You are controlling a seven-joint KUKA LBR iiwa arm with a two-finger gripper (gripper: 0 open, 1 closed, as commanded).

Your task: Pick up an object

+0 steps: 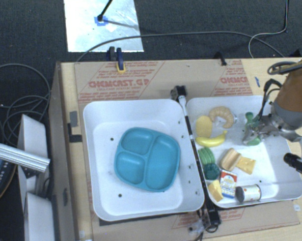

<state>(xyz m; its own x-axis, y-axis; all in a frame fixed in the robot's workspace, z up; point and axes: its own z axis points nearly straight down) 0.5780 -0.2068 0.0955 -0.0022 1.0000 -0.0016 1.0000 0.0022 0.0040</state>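
Green object (252, 138) under tool (250, 135), grip state unclear; right bin (278, 193), cardboard-topped bench (133, 82).

Two white bins side by side on the bench (138, 77). Left bin (99, 146) holds a blue divided plate (147, 158), roughly centre. Right bin (282, 180) has a clutter of toy food: croissant (222, 115) at 11 o'clock, yellow banana (212, 139) just below it, green veg (208, 162) at 9, bread pieces (237, 161) near centre, small carton (228, 183) and a can on its side (248, 193) at 6-7. Arm (292, 101) enters from 3 o'clock — hand (254, 132) low over a green object (250, 119) at approx 1 o'clock in the right bin; grip unclear.
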